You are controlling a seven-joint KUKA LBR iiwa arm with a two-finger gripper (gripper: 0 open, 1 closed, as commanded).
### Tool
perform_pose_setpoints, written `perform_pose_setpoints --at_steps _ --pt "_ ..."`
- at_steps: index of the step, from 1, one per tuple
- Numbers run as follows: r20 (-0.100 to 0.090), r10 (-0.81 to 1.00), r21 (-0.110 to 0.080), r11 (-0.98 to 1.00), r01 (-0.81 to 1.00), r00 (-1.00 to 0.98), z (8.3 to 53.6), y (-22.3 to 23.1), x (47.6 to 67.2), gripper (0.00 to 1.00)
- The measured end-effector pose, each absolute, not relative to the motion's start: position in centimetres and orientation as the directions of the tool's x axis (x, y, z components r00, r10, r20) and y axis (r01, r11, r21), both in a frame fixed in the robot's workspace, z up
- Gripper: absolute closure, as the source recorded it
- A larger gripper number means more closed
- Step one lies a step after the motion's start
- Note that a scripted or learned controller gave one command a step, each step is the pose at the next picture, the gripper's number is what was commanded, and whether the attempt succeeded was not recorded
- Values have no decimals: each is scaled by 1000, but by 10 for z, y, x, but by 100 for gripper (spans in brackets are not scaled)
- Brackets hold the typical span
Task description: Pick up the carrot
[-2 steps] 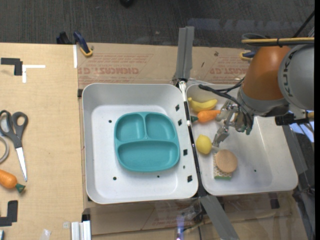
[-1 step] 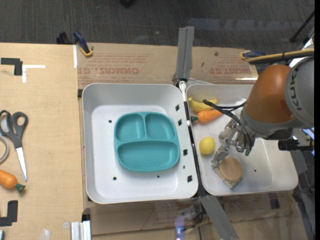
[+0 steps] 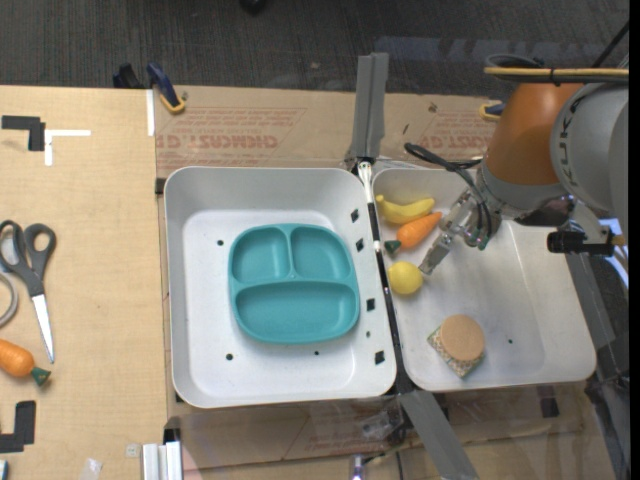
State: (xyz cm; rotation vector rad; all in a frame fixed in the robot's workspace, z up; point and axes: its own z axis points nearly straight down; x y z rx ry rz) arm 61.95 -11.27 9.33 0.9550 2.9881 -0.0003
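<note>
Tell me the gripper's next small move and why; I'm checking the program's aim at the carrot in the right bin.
Probably a short shift left and down onto the carrot. The gripper hangs just right of it in the right bin, with the banana above and the lemon below, so the approach is tight.
</note>
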Motion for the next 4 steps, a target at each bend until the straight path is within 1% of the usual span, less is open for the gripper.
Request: perform_pose_setpoints --at_steps 1,2,3,4 --pt "-4 816 2 578 816 -578 96 -98 638 0" --pt "-7 814 1 581 814 -581 106 -98 638 100" --pt "-1 983 -2 184 983 -184 91 -110 576 100" --pt "-1 983 -2 184 983 -184 91 -110 576 0"
